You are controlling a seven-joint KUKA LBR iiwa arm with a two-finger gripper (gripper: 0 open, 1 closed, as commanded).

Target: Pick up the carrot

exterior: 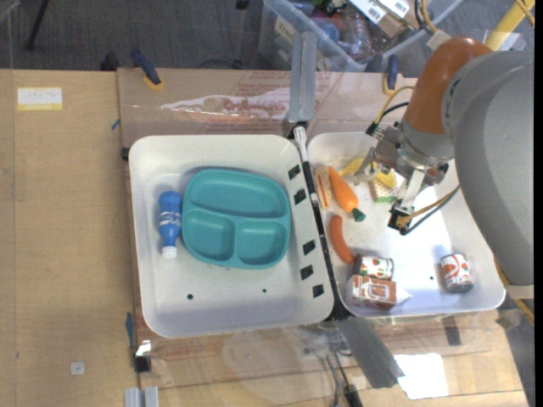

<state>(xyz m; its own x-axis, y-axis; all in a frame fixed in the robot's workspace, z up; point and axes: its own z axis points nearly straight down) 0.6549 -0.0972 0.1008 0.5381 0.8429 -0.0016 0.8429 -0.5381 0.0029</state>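
Just view-left of the gripper: carrot lying along the bin wall

Finding the carrot [344,192] in the right bin [416,257], close to that bin's left wall and beside the rail dividing the two bins. Running its long axis on a slant, thick end toward the upper left, green tip toward the lower right. Placing the gripper [383,175] near it on the view's right side, hanging over a yellow piece [387,185]. Seeing nothing held; not being able to tell how far open it is from this angle.

Judging the coming move as a short shift toward the view's left, probably with a wrist turn so as to be closing across the slanted body, not along it. Noting tight room on the wall side, looser room on the gripper's side. Watching the sausage [341,240] lying just below the green tip, near enough to be caught by mistake. Leaving the cans [456,271] and carton [373,292] well apart, toward the front of the bin.
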